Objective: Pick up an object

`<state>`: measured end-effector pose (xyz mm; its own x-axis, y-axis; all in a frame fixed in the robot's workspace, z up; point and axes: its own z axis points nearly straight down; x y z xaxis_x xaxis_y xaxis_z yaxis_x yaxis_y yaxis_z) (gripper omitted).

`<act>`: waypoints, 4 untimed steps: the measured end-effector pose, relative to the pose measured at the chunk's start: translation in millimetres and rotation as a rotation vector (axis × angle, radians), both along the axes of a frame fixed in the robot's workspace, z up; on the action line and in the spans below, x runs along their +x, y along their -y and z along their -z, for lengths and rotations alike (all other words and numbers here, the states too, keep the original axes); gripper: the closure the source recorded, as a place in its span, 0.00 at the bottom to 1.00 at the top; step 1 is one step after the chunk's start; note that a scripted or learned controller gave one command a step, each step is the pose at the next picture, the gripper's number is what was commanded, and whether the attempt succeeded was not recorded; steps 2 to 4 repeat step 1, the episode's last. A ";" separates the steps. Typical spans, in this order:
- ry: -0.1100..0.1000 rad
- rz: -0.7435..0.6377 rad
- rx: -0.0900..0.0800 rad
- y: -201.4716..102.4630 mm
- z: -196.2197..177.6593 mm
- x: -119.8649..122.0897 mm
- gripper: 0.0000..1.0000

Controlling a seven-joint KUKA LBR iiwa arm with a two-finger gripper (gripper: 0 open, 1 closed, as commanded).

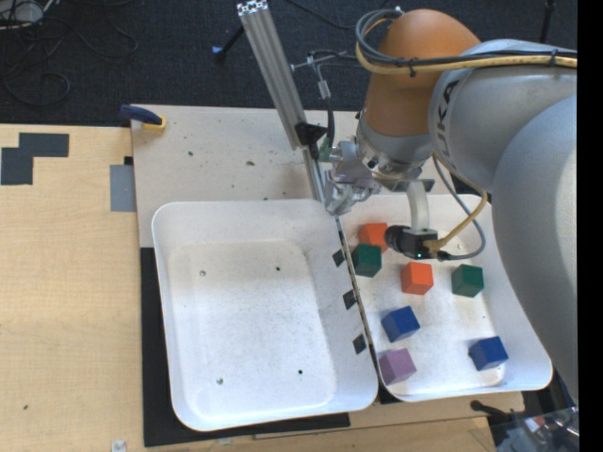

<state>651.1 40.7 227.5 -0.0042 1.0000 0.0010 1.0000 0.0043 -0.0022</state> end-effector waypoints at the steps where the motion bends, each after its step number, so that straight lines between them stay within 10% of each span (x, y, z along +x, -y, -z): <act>1: 0.001 -0.001 0.001 -49.3 -10.9 0.5 1.00; 4: 0.001 -0.001 0.001 -49.3 -10.9 0.5 1.00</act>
